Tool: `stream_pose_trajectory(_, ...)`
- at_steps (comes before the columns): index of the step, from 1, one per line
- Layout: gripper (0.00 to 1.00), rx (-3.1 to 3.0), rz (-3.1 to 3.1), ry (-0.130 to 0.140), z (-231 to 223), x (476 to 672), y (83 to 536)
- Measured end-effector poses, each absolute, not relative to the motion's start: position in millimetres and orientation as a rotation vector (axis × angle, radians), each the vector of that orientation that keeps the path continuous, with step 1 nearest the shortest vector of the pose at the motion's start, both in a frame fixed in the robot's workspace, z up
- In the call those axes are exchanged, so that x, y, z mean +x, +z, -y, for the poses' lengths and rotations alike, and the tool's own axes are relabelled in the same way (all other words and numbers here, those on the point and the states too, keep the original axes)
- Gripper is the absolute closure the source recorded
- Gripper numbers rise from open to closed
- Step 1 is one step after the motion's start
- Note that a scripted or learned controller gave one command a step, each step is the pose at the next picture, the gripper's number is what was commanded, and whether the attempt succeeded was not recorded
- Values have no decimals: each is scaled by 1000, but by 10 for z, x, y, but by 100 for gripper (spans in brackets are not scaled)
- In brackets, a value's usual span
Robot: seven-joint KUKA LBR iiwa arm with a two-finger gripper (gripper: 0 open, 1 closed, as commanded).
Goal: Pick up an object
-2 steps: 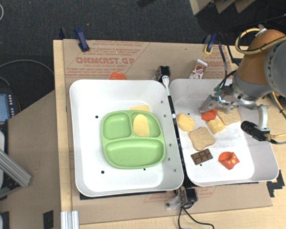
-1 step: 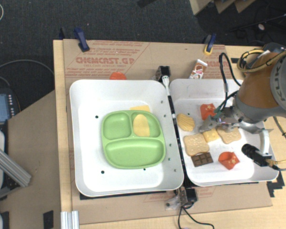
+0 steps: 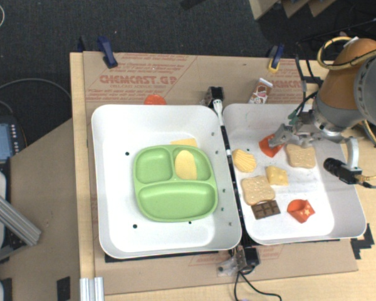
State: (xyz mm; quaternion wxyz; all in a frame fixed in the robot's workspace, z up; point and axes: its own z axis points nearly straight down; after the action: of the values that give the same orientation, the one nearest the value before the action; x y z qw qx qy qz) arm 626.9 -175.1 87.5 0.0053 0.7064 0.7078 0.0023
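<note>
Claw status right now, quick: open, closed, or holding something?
Claw: low over the right bin, right by a red piece; whether it is open, closed or gripping cannot be told.

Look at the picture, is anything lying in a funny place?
Yes. A small red-and-white carton lies tipped over on the cardboard behind the right bin, outside both bins. Also, a pale yellow piece sits in the left bin, tucked behind the green tray.
</note>
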Motion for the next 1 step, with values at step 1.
stream_pose_trajectory(1,0,2216,-2216,5,1588,5590,887)
